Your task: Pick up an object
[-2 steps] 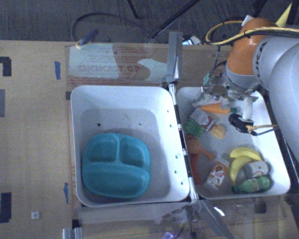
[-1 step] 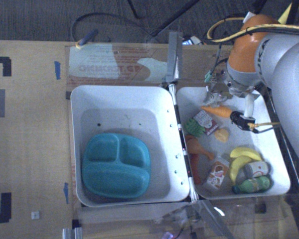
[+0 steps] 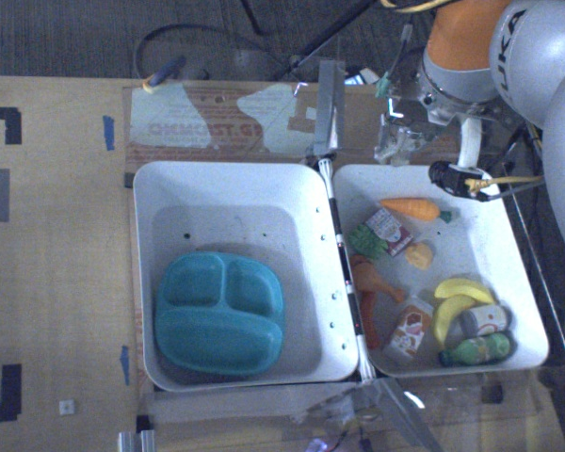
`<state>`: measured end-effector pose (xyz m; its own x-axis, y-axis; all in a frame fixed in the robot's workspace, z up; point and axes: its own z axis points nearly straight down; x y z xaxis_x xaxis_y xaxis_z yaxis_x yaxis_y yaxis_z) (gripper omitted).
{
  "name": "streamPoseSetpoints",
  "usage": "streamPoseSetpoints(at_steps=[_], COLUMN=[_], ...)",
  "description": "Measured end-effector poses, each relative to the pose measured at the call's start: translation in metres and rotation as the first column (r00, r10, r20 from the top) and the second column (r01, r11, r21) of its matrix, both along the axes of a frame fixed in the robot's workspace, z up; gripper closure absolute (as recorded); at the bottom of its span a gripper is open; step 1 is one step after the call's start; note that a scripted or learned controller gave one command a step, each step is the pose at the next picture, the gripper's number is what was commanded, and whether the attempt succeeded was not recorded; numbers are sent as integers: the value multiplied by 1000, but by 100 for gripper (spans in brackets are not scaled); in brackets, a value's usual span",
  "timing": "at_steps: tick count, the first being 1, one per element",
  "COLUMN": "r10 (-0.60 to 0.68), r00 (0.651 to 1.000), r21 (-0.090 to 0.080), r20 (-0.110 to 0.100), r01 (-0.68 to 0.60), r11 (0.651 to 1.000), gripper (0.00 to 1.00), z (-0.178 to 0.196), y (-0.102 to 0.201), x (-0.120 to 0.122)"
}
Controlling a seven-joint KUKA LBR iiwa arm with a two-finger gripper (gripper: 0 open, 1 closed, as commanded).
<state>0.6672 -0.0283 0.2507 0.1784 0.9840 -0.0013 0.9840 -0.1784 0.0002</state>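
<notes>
My gripper (image 3: 396,147) hangs over the far rim of the right bin (image 3: 523,281), just beyond its back left corner, with nothing seen in it. Inside that bin lie an orange carrot (image 3: 411,208), a small red and white carton (image 3: 388,231), a green item (image 3: 363,242), a small yellow piece (image 3: 419,254), an orange-red piece (image 3: 373,282), a yellow banana (image 3: 455,302), a juice carton (image 3: 410,331), a grey can (image 3: 486,320) and a green bottle (image 3: 476,349). The carrot lies nearest the gripper.
The left bin (image 3: 169,191) holds a teal divided plate (image 3: 218,314) at its near side. A metal bar (image 3: 326,106) and taped cardboard (image 3: 217,121) lie behind the bins. A black fitting with a yellow cable (image 3: 461,177) juts over the right bin's far edge.
</notes>
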Motion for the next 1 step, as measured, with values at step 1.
streamPoseSetpoints(at_steps=[1], r10=[0], r00=[1000], r21=[0], r20=[0], r01=[0], r11=[1000], gripper=[0], z=[0], y=[0], x=[0])
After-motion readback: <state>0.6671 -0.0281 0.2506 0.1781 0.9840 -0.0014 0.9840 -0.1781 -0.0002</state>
